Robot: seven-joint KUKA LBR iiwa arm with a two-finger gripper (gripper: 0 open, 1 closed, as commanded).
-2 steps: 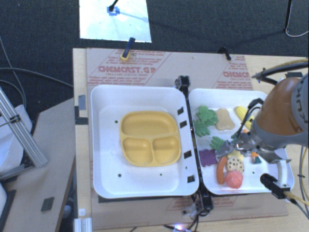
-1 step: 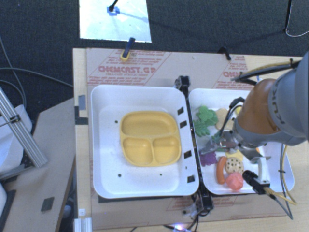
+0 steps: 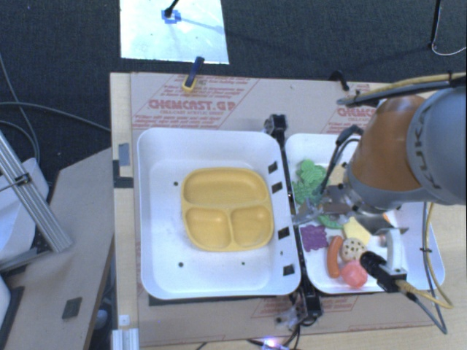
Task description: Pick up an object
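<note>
nearest target: the purple bumpy toy, looks like a plastic grape bunch (image 3: 314, 236), lying in the right white shallow bin (image 3: 419, 272) close to its left wall, about midway along it

which way from the pincer: the two-finger gripper (image 3: 310, 211) hangs just above and a touch left of the grapes as the camera sees it, so the grapes lie toward the bin's near edge from it

pincer state: honestly can't tell, the tips are lost in clutter against the bin wall

neighbours: green leafy plastic lettuce-looking piece (image 3: 309, 179) just beyond the gripper toward the far edge; orange-red sausage-shaped toy (image 3: 334, 257) lying lengthwise toward the near edge, just right of the grapes; pink round piece (image 3: 354, 274) by the near edge

my guess: a short shift toward the near edge puts it over the grapes

other bin: the left white shallow bin (image 3: 157, 268) carries a yellow three-compartment plastic tray (image 3: 226, 208), well apart from all this
</note>
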